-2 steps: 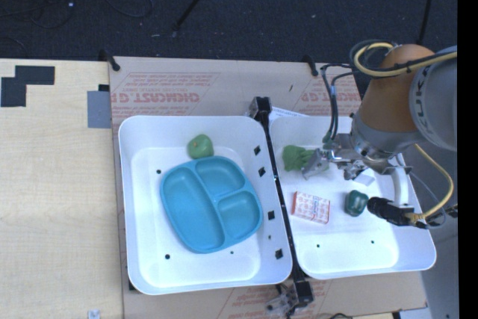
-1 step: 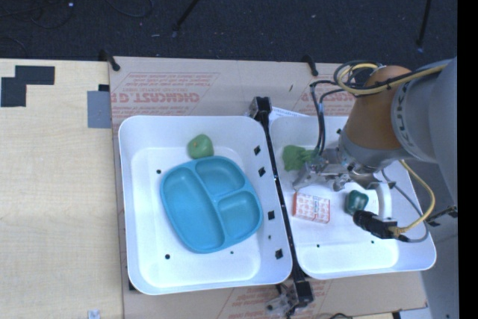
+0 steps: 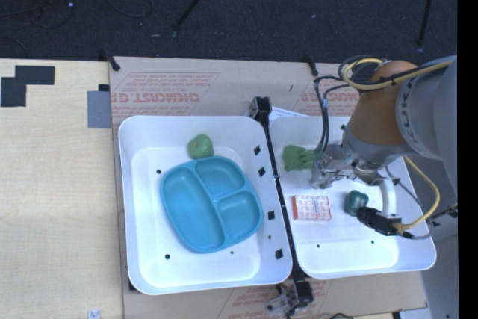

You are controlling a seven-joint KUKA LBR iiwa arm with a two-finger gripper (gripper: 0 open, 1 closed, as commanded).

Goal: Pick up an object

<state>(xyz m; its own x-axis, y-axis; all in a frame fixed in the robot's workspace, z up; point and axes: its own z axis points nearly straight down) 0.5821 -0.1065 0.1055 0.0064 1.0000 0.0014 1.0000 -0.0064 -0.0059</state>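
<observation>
A: In left bin [image 3: 142,160]: blue divided plate [image 3: 210,204], 3 compartments, centre; green round lump [image 3: 200,146] just beyond it, nr back wall.

B: Right bin [image 3: 358,258]?

A: Green leafy soft item [image 3: 298,158] at back-left; red-white card [image 3: 310,208] flat mid-floor; teal small obj [image 3: 356,200] to its right. Gripper [image 3: 326,174] low betw. leafy item & card; open/closed: can't tell. Nothing seen held.
</observation>
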